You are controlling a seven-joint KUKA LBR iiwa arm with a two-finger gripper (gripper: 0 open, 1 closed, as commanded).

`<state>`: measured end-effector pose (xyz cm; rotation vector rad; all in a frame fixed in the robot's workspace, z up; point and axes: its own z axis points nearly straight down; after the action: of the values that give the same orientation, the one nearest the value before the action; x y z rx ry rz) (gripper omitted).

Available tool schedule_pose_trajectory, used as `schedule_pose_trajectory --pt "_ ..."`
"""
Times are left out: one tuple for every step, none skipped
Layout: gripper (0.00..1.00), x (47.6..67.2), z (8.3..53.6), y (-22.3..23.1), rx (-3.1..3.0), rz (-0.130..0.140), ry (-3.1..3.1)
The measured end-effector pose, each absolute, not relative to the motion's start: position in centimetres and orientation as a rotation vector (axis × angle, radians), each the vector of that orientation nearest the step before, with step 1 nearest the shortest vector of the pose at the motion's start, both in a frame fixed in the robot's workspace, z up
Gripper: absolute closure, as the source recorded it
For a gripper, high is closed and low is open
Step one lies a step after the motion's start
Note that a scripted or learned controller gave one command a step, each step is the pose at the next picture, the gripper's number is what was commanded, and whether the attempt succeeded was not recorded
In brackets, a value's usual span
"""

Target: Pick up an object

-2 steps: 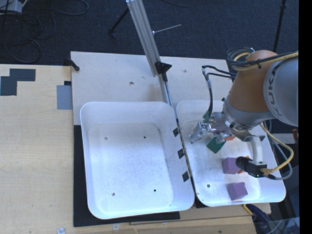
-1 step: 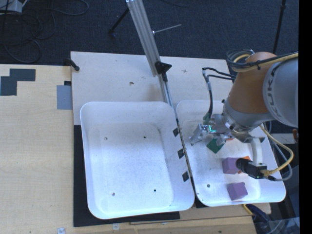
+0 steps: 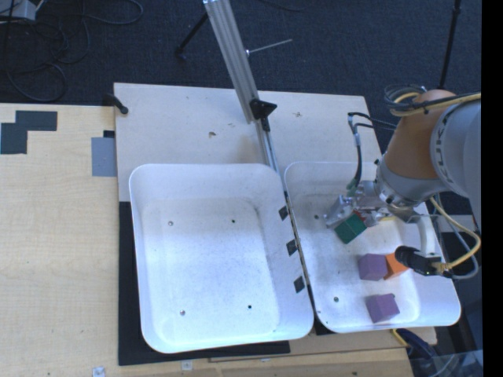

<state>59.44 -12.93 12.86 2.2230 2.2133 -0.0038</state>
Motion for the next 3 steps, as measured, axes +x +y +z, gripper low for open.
schedule_pose_trajectory --pt "0.0 58.8 9.0 -13.8 2.224 -0.001 2.221" --pt "1.0 58.7 10.1 -13.9 2.224 -0.003 2.223" --pt "1.0 60.5 20.3 -10.2 2.215 0.006 2.224"
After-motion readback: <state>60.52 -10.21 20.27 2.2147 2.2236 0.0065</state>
